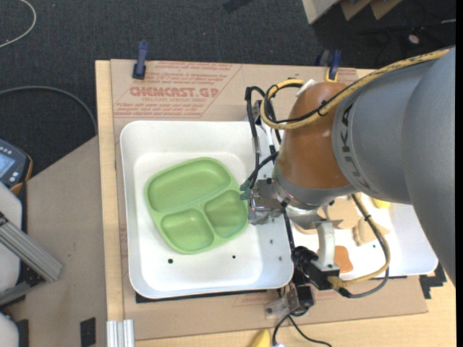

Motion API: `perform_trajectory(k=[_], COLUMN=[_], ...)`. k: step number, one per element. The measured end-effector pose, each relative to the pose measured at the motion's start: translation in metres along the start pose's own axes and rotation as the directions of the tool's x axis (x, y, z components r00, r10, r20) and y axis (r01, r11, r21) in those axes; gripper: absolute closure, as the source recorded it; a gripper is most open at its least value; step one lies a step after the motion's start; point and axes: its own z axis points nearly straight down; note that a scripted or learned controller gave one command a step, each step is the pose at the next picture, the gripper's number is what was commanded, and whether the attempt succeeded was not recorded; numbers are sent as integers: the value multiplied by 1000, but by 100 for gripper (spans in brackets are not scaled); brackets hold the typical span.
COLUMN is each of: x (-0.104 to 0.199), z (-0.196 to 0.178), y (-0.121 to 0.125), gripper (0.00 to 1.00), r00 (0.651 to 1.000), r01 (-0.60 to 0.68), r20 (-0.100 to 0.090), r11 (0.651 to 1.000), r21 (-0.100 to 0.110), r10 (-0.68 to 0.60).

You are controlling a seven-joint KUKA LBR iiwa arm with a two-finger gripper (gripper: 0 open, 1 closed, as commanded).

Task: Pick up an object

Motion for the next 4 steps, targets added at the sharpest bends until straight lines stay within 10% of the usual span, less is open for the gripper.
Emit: perform_trajectory(k=[1, 2, 4], x=[51, 25, 27], z=[-168, -50, -76], y=[27, 64, 64], gripper=[100, 100, 100], r00=[1000, 1000, 1000], r01=[0, -12, -7], r20=[-3, 4, 3], r11=[1000, 1000, 1000], r21=[-25, 0, -8], r10=[0, 12, 7])
